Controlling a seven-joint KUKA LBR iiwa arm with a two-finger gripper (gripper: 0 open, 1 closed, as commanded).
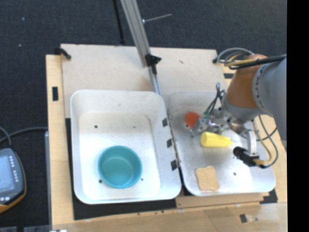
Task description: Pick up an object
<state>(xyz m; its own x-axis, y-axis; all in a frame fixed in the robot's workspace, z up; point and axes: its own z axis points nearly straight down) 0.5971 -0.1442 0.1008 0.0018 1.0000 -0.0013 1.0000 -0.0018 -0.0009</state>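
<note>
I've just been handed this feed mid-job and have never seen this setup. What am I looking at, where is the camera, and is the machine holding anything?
This is a single camera fixed above a bench, looking down at a slant. The grey machine with the orange band is a robot arm reaching in from the right side of the picture. Its gripper is low inside the right bin, close to an orange-red object and a yellow object. From this angle I cannot tell whether it has grasped either one. A tan, bread-like piece lies nearer the front of the same bin. The left bin holds a teal bowl. The slanted metal bar at the top is part of the rig's frame.
</note>
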